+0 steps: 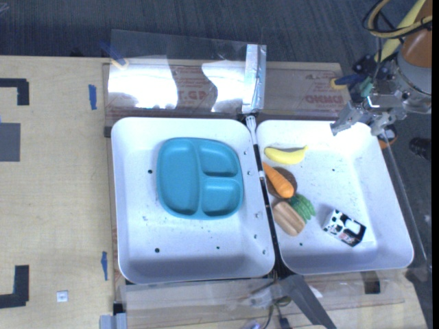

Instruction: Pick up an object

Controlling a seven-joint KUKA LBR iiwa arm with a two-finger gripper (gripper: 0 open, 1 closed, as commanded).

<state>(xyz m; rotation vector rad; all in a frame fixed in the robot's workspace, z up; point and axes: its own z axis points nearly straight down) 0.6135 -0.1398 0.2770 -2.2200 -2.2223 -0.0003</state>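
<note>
The arm's gripper (pixel 357 118) hovers at the upper right, over the far rim of the right bin (pixel 384 184) and off to the side of the objects — a stand-off pose that suits the start of a pick, with nothing yet approached. Whether the jaws are apart or together cannot be told from this angle, and nothing shows between them.

The candidates for picking all lie in the right bin, crowded toward its left wall: a banana (pixel 285 155) farthest back, an orange carrot (pixel 278 180) just below it, a tan bread-like piece (pixel 288 218) nearer the front with a small green item (pixel 303 206) touching it, and a black-and-white object (pixel 344 228) apart from the others near the bin's middle-front — probably the easiest grasp, since it has free space around it.

The left bin (pixel 130 204) holds a blue divided plate (pixel 200 177), lying flat in its centre. Both bins sit on the wooden tabletop (pixel 48 184).
</note>
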